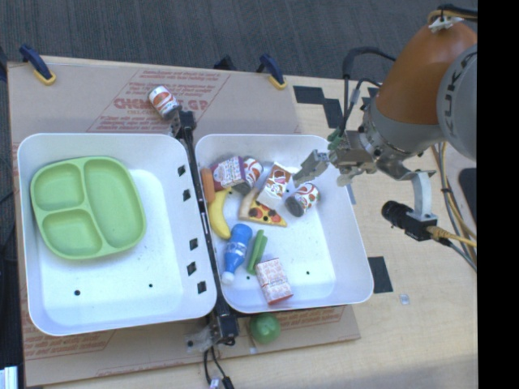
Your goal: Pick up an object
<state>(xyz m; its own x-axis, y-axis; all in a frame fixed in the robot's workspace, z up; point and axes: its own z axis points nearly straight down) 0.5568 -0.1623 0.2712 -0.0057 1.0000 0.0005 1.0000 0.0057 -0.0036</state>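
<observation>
Even overhead light, soft shadows, mild blur

I see 2 bins side by side: the left bin (49, 298) holds a divided plate (87, 207). The right bin (345, 250) holds a banana (219, 214), with a bottle (236, 250) just right of it and a carton (273, 281) nearer the front.

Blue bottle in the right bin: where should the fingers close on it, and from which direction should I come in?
Grip the blue bottle across its wide blue body, probably coming straight down from above. It lies flat, white cap toward the bin's near edge, with the banana on one side and the green stick close on the other. So set the fingers across its short width and expect little room on the green stick's side.
</observation>
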